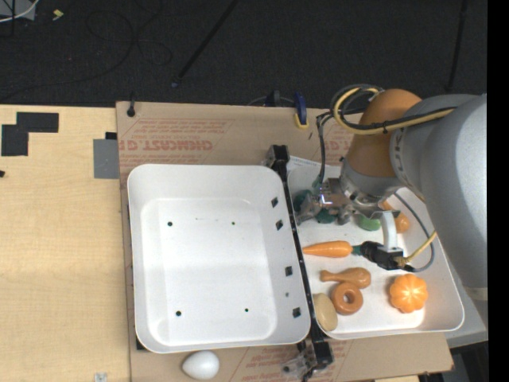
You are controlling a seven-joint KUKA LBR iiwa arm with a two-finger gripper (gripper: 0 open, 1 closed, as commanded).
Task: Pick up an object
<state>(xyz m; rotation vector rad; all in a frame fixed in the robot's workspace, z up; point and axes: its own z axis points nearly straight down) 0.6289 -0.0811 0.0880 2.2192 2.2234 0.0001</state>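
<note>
The bench (56, 237) bears two white bins (151, 205) and a white egg (200, 364).

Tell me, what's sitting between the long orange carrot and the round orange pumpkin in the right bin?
In the camera view, a tan gourd-shaped toy and a brown ring lie between the carrot and the pumpkin, on the right bin's white floor.

The arm (445, 157) reached from the right, its hand (338, 201) low over the right bin (445, 321). That bin held a carrot (328, 250), a small pumpkin (408, 292) and a brown ring (347, 298). A white egg (200, 364) lay on the worktop (56, 253) beside the left bin (207, 253).
</note>
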